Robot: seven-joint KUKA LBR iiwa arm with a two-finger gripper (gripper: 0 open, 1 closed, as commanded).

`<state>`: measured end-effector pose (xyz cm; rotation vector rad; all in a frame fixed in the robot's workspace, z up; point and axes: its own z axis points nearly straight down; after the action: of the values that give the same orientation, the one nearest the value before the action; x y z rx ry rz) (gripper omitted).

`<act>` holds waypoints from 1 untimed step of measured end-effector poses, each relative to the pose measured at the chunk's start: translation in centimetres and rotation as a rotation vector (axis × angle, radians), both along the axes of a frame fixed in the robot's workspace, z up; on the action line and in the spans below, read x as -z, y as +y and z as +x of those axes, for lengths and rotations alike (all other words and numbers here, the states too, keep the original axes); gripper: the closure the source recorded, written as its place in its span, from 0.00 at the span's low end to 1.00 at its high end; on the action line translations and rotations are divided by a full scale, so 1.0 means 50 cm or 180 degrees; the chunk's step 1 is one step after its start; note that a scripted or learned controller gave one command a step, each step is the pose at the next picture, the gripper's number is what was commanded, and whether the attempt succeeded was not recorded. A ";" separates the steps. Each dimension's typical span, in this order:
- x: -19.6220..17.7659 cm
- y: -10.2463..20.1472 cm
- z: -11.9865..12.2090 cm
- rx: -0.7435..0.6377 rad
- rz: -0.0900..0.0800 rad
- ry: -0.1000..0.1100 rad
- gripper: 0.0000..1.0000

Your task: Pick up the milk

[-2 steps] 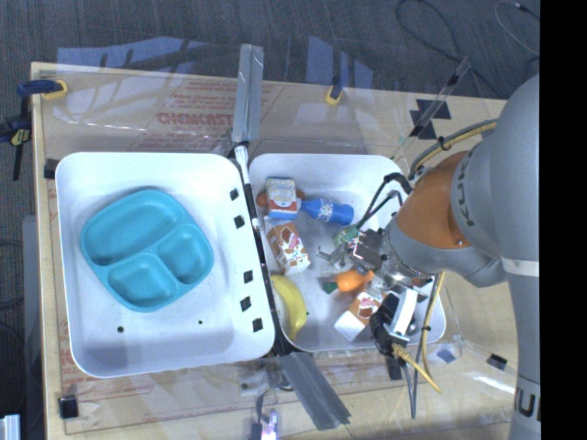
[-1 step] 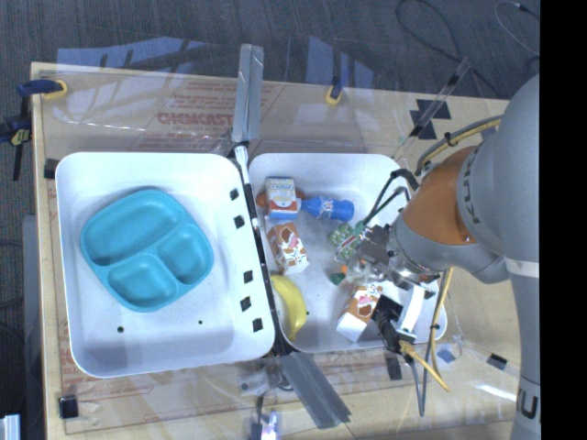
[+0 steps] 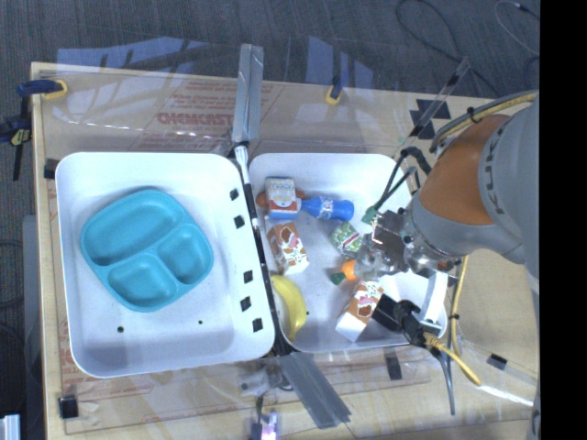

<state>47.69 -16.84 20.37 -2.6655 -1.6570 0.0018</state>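
We see the gripper [image 3: 371,266] low in the right bin [image 3: 316,168], but cannot tell how it stands. The milk [image 3: 288,247] lies to its left, apart, above the banana [image 3: 293,304].

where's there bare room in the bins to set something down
The left bin has bare floor below and right of the blue divided plate. The right bin is crowded: cartons, bottle, banana and the gripper.

KUKA iiwa arm [image 3: 500,191]: rounded grey casing, broad orange band above wrist. Metallic wrist block with black fittings. Black cables looped alongside; yellow cable near lower end.
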 end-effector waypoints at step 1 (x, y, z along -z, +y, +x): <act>0.155 -0.039 -0.002 0.0332 0.0000 0.0007 1.00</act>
<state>47.61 -18.77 12.60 -2.7472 -1.5151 0.0041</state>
